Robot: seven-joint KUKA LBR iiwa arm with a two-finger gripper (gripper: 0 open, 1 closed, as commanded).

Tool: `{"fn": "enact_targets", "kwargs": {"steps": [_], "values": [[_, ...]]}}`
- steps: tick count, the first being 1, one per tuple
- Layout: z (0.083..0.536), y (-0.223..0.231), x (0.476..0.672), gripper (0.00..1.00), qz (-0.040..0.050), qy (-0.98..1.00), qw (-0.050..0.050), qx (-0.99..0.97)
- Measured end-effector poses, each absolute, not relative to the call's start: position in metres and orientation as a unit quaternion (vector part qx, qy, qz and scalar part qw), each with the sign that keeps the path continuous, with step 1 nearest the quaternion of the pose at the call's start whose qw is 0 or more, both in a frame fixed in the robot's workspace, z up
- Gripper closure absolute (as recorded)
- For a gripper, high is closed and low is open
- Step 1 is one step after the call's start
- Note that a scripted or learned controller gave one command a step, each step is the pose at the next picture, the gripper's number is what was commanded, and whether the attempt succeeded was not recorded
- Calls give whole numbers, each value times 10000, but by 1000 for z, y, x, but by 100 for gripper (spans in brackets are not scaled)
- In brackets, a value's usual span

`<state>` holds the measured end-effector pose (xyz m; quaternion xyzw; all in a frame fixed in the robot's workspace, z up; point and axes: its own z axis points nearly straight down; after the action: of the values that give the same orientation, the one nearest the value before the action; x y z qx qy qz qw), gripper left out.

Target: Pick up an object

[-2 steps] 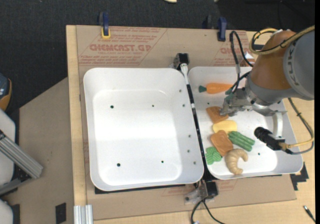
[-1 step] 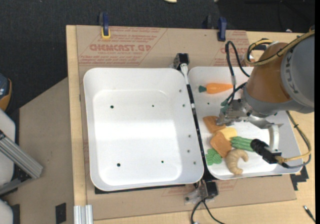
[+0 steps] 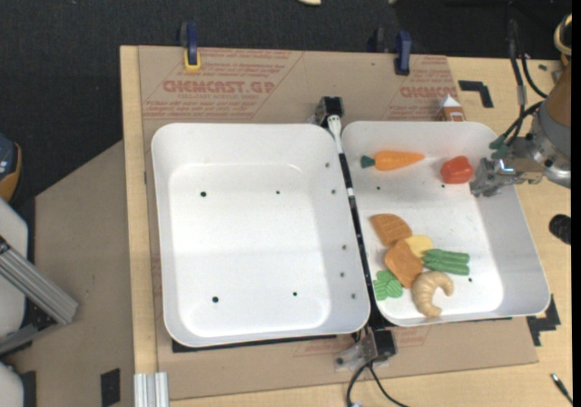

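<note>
White right bin (image 3: pixel 517 242) holds all toy food: carrot (image 3: pixel 396 160), red piece (image 3: pixel 457 170) nr top; croissant (image 3: pixel 432 292) + rest bunched at bottom. Gripper (image 3: pixel 495 180) at right rim beside red piece, prob. targeting it; finger state: can't tell

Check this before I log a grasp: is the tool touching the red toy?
Apart. The camera view shows a strip of white bin floor between the tool and the red toy.

The brown board (image 3: pixel 272 78) under the bins bears red print reading "CHEMCAST GP", repeated partly at right.
</note>
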<state>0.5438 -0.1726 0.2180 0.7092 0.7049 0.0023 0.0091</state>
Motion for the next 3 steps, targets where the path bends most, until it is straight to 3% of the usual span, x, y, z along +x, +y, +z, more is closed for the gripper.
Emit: {"fn": "enact_targets", "kwargs": {"steps": [1, 2, 3], "values": [[180, -117, 476, 100, -9, 7076, -38, 7066], [83, -110, 479, 100, -1, 7067, 4, 7075], [163, -135, 481, 100, 15, 7065, 42, 7077]]}}
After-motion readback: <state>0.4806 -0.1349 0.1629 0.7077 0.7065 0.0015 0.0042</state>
